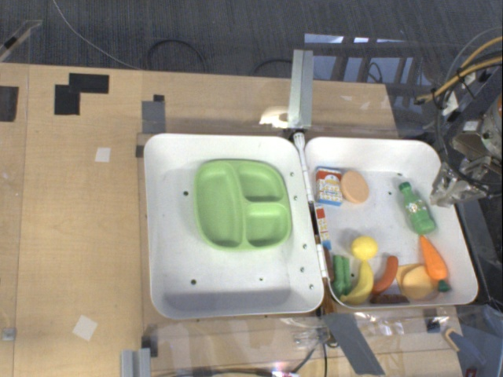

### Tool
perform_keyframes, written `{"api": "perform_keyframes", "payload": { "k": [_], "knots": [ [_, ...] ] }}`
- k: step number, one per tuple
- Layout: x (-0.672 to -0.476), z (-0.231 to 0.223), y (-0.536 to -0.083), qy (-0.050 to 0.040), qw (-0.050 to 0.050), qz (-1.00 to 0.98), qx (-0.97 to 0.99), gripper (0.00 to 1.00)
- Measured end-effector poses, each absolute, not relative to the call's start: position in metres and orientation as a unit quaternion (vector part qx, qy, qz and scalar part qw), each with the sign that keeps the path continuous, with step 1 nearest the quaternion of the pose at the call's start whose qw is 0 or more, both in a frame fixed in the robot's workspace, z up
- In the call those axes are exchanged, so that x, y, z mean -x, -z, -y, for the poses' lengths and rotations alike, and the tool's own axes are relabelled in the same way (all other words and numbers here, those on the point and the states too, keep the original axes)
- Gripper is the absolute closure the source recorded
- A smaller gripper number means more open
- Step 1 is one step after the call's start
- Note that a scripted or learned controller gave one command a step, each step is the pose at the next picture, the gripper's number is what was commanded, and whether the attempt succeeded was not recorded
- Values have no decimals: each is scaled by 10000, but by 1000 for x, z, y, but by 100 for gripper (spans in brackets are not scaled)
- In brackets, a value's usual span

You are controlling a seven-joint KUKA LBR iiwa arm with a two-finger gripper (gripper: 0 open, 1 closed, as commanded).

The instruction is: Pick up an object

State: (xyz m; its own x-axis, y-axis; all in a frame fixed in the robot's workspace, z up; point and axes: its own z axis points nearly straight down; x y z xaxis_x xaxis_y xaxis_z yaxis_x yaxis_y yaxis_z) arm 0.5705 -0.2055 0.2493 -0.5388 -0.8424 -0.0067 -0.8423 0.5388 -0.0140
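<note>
Camera view from my end: green bottle [416, 208] lies in the right bin [377, 151] near its right wall, carrot [433, 258] just below it. Gripper [449, 188] sits at that bin's right edge, beside the bottle; can't tell its grip. Green divided tray [240, 204] fills the left bin [165, 234].

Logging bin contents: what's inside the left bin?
The left bin holds a green divided tray, lying flat. Whatever is under the tray is covered.
</note>
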Motion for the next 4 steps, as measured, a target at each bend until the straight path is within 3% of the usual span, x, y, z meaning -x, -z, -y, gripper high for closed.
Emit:
{"api": "perform_keyframes", "payload": {
  "k": [1, 2, 3, 4],
  "knots": [
    [-581, 204, -96, 18, 41, -8249, 5653, 100],
    [-651, 183, -219, 56, 77, -8098, 5866, 100],
    [-671, 205, -268, 23, 45, -7270, 6866, 100],
    [-612, 204, -204, -6, 24, -5986, 8010, 100]
  ]
}}
